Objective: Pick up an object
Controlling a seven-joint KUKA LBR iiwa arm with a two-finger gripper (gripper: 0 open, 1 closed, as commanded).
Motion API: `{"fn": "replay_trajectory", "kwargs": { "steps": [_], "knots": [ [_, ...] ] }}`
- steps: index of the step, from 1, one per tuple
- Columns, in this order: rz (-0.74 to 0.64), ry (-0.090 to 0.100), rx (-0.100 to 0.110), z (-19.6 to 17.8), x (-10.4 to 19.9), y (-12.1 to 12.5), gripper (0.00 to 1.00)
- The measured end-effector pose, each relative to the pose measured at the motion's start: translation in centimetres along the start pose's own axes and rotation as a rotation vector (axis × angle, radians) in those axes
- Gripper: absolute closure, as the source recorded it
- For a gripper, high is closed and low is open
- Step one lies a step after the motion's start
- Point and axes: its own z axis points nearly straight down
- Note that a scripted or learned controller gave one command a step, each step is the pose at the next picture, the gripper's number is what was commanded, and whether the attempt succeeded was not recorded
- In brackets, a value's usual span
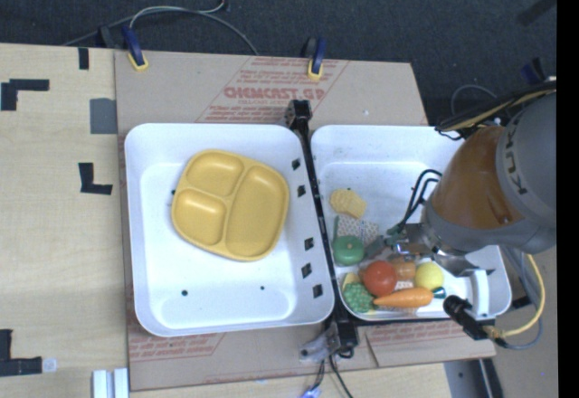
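Orange and slim, the toy carrot (403, 299) lies at the front of the right bin (380, 147), its long axis running left to right, tip toward the arm. Touching it from behind sit a red tomato (379, 277) and a yellow lemon (431, 276); a green piece (347, 250) and a pale corn cob (347, 202) lie further back. And the tool (404, 242) hangs just behind this cluster, so the carrot lies slightly forward of it; whether it is clenched or released cannot be told. Across the divider, a yellow sectioned plate (230, 204) rests in the left bin (149, 206).
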Motion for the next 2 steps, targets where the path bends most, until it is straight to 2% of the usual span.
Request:
{"fn": "replay_trajectory", "kwargs": {
  "steps": [1, 2],
  "knots": [
    [-0.001, 0.001, -0.001, -1.0, 0.0, 0.1, 1.0],
    [-0.001, 0.003, 0.006, -13.1, 3.4, 0.5, 1.0]
  ]
}}
